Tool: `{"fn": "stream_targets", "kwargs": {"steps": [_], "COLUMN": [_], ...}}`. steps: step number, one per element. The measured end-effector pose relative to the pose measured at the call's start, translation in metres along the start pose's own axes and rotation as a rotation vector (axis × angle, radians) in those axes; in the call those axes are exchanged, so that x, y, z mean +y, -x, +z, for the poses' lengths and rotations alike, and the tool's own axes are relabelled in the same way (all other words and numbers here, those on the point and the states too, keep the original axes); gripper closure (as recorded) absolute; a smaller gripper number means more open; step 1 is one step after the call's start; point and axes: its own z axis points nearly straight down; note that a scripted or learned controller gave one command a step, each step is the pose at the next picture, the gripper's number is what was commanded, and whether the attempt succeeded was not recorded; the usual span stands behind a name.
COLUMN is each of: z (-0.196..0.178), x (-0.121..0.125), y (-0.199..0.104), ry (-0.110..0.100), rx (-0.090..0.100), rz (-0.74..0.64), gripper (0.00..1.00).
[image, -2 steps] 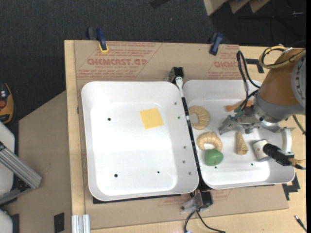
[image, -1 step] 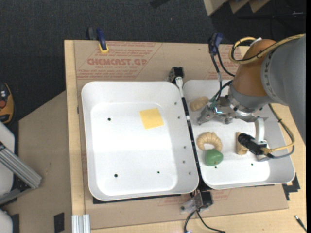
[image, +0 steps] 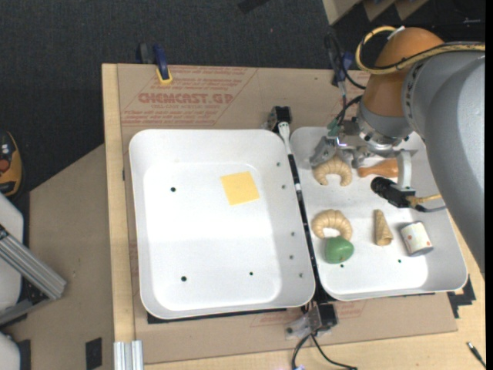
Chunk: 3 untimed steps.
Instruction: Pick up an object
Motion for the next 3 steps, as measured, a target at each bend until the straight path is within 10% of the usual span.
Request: {"fn": "stream_targets", "kwargs": {"steps": [2,3], "z": [0.001,-0.004], "x": [-0.098,-0.034], "y": [0.019,-0.003], "ry": [-0.013,-0.001], "rx": [0.004,0.001], "rz": [0.005,-0.002], "gripper": [0.00,0.00]}}
